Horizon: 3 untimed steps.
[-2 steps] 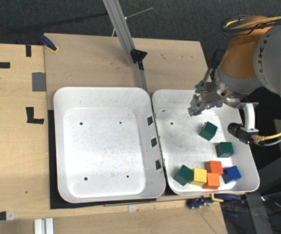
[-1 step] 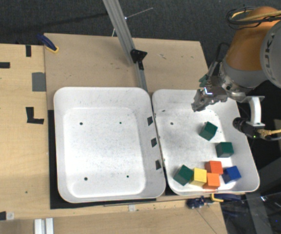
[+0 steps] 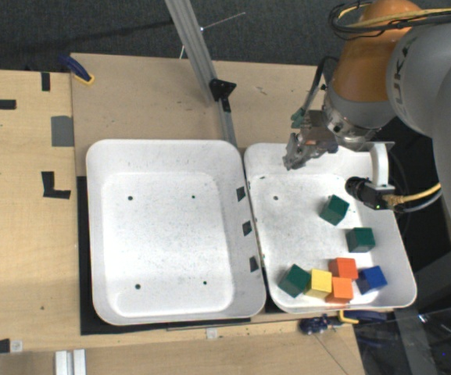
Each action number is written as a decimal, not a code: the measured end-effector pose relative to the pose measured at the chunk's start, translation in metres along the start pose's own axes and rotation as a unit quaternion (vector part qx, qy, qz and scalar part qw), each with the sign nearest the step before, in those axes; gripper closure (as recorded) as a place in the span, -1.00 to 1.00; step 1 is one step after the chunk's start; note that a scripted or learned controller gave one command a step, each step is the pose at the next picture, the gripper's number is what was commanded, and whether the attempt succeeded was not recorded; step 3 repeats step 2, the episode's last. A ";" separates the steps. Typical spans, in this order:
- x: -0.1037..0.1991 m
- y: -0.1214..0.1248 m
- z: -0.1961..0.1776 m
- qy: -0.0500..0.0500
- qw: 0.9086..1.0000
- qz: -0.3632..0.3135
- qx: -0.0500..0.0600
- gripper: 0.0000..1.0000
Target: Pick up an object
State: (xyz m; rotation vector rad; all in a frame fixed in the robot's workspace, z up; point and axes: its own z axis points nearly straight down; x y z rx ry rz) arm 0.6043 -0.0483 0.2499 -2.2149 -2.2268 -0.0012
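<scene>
Green block (image 3: 335, 209) sits mid right bin (image 3: 276, 209), nearest target. I see the gripper (image 3: 297, 158) at the bin's far edge, nothing between its fingers; open or closed, can't tell. Block lies toward the near-right of it, well apart. Other cubes cluster at near edge.

The grey arm's gripper (image 3: 295, 161) hangs over the far left corner of the right shallow white bin (image 3: 280, 217). Two green cubes (image 3: 335, 209) (image 3: 360, 239) lie mid-bin; a green (image 3: 294, 280), yellow (image 3: 320, 281), two orange (image 3: 342, 278) and a blue cube (image 3: 372, 279) cluster along the near edge.
</scene>
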 end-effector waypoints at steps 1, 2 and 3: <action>0.043 0.016 0.003 0.000 1.000 0.000 0.001 1.00; 0.096 0.024 -0.002 0.000 1.000 0.000 0.000 1.00; 0.096 0.024 -0.002 0.000 1.000 0.000 0.000 1.00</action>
